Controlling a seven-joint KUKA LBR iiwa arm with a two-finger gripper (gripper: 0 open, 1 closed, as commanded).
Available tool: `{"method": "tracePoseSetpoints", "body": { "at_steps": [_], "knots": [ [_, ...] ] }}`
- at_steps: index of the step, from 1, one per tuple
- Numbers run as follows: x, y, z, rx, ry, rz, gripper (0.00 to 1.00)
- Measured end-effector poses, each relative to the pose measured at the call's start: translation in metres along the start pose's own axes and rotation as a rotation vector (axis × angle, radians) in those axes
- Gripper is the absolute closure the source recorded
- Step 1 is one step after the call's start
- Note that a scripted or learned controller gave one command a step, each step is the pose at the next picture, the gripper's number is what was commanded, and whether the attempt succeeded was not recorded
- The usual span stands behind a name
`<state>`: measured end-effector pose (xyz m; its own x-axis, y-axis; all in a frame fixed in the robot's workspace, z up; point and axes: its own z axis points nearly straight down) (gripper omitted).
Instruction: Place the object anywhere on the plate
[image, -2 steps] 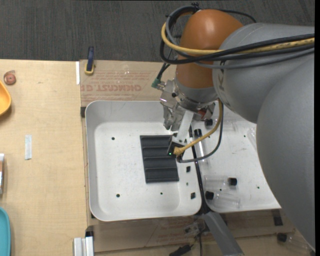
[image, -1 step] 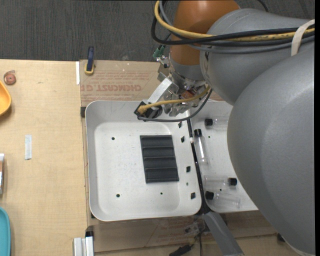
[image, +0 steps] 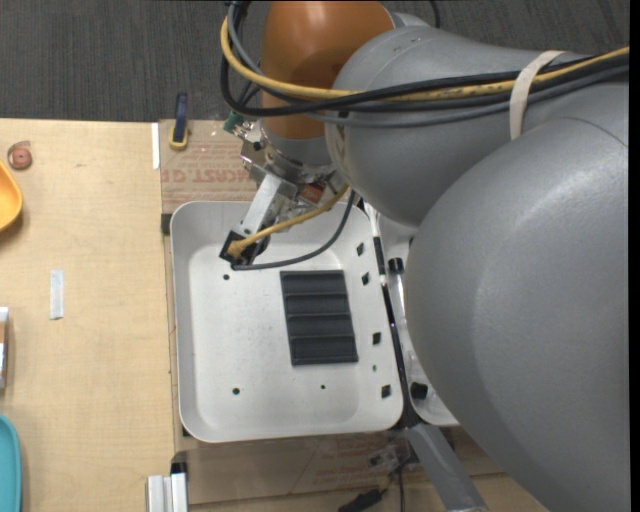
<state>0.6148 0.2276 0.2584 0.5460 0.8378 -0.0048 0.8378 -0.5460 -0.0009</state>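
You're looking down on a white bin (image: 200, 400) with the black ridged block (image: 318, 318) lying flat on its floor, a little right of the middle and long side running away from you. It touches no wall, and nothing is touching it. The grey arm (image: 520, 250) covers the whole right side, and the hand (image: 285, 188) hangs over the bin's far left corner, well apart from the block. From this angle you cannot tell whether it is spread or pressed together. On the wooden worktop (image: 100, 380) to the left (outside the bin) sit a small white strip (image: 56, 295) and two rims cut off by the edge: an orange one (image: 6, 200) and a teal one (image: 6, 465).
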Motion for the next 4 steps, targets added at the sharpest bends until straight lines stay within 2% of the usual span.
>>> {"method": "tracePoseSetpoints", "body": {
  "at_steps": [1,2,3,4],
  "knots": [
    [-0.034,-0.052,-0.026,0.001,0.0,-0.06,1.0],
    [-0.034,-0.052,-0.026,0.001,0.0,-0.06,0.0],
    [-0.018,-0.014,-0.105,-0.001,0.001,-0.532,0.0],
    [-0.018,-0.014,-0.112,0.0,-0.004,-0.533,1.0]
  ]
}}
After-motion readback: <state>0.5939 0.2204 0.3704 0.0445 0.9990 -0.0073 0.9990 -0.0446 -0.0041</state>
